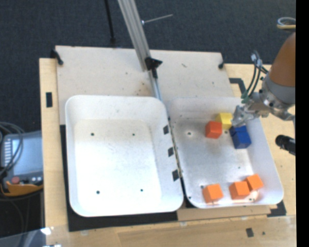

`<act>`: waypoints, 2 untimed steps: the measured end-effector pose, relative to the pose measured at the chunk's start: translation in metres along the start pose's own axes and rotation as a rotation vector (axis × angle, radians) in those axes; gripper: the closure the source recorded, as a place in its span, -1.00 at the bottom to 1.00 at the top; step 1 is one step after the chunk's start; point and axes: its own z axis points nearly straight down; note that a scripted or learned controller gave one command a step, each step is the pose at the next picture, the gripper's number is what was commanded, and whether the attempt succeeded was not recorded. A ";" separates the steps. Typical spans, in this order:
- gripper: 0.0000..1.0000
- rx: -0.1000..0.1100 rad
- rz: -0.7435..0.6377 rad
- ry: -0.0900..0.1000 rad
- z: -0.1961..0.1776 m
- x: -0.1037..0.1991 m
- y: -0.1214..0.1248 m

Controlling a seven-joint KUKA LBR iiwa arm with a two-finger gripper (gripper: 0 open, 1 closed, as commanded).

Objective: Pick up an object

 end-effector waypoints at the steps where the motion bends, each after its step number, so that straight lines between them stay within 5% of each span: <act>1: 1.00 0.002 -0.002 0.001 -0.025 -0.001 0.001; 2: 1.00 0.006 -0.003 0.001 -0.015 0.053 0.009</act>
